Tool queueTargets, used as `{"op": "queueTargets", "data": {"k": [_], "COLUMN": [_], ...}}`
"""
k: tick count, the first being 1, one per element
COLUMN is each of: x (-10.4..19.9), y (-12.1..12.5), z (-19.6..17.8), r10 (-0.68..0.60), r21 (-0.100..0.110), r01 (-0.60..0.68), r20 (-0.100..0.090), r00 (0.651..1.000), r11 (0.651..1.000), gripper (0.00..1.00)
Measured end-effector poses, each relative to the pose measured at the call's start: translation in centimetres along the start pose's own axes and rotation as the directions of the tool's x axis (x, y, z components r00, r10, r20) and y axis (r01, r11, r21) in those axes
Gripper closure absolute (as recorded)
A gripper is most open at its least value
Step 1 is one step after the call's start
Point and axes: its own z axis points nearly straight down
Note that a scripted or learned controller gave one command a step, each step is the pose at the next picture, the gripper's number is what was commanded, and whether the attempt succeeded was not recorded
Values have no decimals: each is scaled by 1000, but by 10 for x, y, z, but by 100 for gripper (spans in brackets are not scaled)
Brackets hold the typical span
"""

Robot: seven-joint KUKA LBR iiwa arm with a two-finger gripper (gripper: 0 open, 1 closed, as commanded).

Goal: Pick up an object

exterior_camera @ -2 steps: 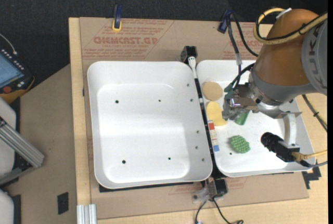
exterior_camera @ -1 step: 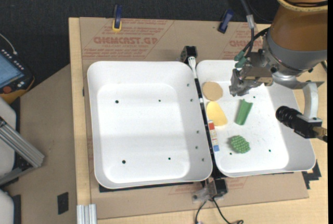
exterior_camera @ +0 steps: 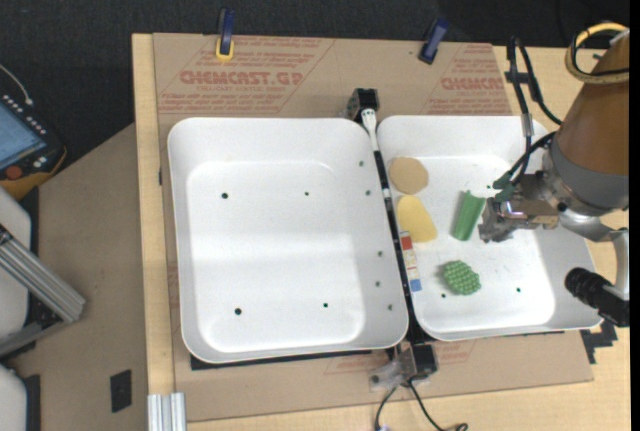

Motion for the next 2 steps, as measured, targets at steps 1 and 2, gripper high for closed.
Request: {"op": "queueTargets", "data": {"k": [1,2], "x": [94,105], "y": [41,82], "z": [-4,-17], "r10": [-21,-14], "r21": [-14,-15], "r01": [21,14], "r20": [-4,-1], "r00": [1000,1000], "r11": [1000,1000], "gripper": [100,100]}}
